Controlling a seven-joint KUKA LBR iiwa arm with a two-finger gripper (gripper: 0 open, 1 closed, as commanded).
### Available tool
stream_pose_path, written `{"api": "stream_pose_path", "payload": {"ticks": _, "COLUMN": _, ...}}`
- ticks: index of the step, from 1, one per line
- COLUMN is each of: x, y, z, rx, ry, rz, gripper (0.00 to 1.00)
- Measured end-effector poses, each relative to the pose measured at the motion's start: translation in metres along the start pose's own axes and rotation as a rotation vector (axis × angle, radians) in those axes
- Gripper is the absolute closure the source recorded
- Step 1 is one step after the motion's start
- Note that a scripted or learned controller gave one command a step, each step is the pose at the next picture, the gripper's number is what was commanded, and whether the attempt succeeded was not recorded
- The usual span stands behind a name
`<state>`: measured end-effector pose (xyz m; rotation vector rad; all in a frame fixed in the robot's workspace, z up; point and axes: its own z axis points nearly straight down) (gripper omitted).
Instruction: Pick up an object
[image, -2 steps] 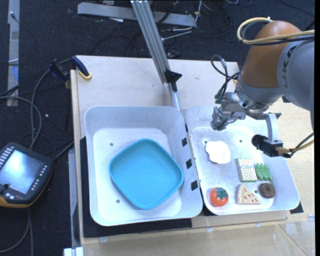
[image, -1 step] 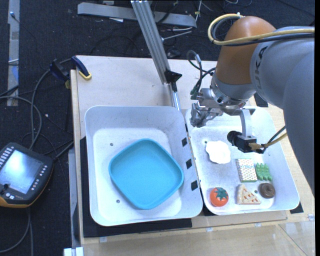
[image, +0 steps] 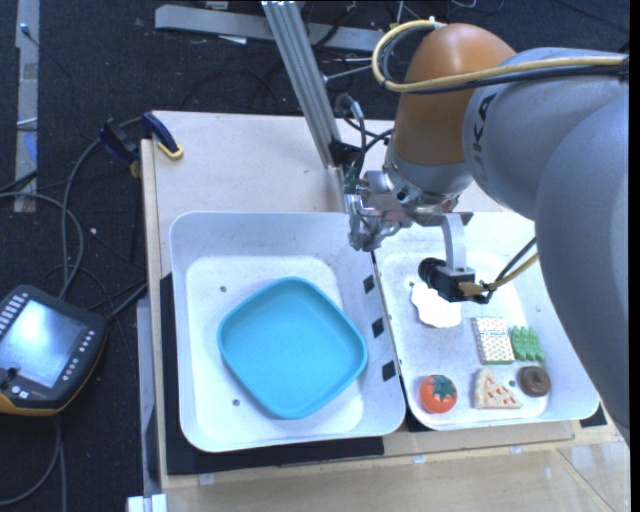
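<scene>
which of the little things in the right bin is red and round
The tomato, at the near left corner of the right bin. The wedge beside it is tan, and the ring is brown.

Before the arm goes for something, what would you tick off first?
1. Things to pick up: ok. A tomato, wedge, cracker and brown ring lie in the right bin.
2. Pincer above a target: not ok. It hangs over the border between the two bins.
3. Room around the tomato: ok. It lies apart from its neighbours.
4. Room around the cracker: cannot tell. The green piece lies close beside it, perhaps touching.
5. Left bin: ok. The blue tray lies flat in it.
</scene>
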<state>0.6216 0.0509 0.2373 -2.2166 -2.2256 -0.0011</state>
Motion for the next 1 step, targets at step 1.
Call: {"api": "stream_pose_path", "payload": {"ticks": 1, "x": 0.0449, "y": 0.0045, "z": 0.0013, "rx": 0.0, "ry": 0.0, "rz": 0.0, "gripper": 1.0}}
